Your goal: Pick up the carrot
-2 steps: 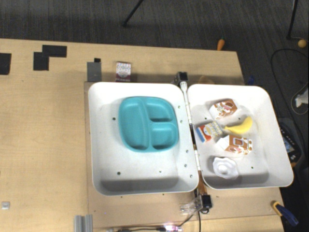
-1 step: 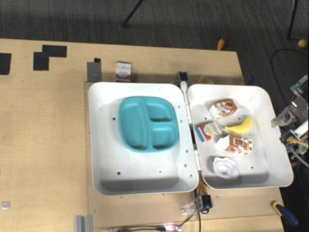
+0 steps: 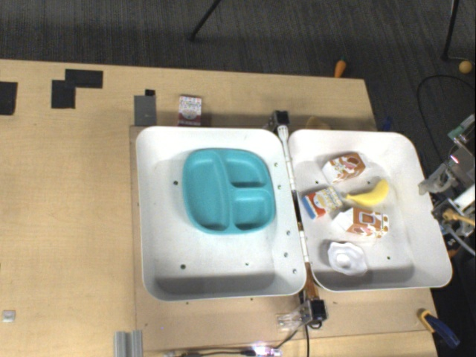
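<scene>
The gripper (image 3: 451,190) is hanging at the right-hand rim of the right bin (image 3: 416,270), just outside the wall and above none of the contents. From where I am standing, its end is a tangle of grey hardware and cable, and I cannot tell whether it is apart or together. Nothing is showing in its grasp. I am guessing it is waiting off to the side so that the camera gets a clean look into the bin.

Working inward from it, everything loose is sitting in that right bin, bunched toward the middle and the left wall, probably where it tumbled to rest. I am counting three printed packets: one (image 3: 344,167) toward the back, one (image 3: 370,222) nearer the front, and one with red and blue (image 3: 320,200) beside the divider. One yellow curved piece (image 3: 371,194) is lying between them, touching the packets. One white crumpled thing (image 3: 346,258) is resting alone near the front.

As for the carrot, I cannot tell for sure which item it is. The yellow curved piece is the nearest candidate, though its colour is reading more like a banana.

Further left, the left bin (image 3: 160,274) is holding one teal divided plate (image 3: 227,190), lying flat at its middle.
</scene>
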Tool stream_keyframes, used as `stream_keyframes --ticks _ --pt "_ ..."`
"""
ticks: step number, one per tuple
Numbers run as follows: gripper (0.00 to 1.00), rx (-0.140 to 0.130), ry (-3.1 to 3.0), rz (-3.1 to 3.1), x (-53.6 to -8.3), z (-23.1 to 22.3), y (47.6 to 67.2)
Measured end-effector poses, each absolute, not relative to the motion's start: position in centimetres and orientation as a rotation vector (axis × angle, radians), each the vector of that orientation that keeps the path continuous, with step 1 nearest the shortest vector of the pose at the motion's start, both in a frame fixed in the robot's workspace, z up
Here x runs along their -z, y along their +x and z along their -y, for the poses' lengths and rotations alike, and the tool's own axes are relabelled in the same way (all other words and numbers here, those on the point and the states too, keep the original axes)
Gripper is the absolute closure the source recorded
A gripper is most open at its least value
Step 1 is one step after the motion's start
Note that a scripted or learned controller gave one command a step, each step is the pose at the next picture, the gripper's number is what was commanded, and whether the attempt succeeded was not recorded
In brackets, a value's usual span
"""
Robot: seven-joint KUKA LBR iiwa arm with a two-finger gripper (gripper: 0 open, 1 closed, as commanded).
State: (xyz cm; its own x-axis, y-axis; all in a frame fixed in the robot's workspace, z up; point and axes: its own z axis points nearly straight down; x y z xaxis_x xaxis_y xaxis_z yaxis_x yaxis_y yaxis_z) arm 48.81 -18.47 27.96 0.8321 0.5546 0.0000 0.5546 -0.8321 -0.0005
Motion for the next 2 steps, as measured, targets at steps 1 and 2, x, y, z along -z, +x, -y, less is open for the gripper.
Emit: stream_keyframes --ticks 1,2 --pt "1.00 0.002 -3.001 0.930 -29.1 18.4 49.0" --pt "1.00 -0.004 -3.089 0.556 -24.8 20.5 48.8"
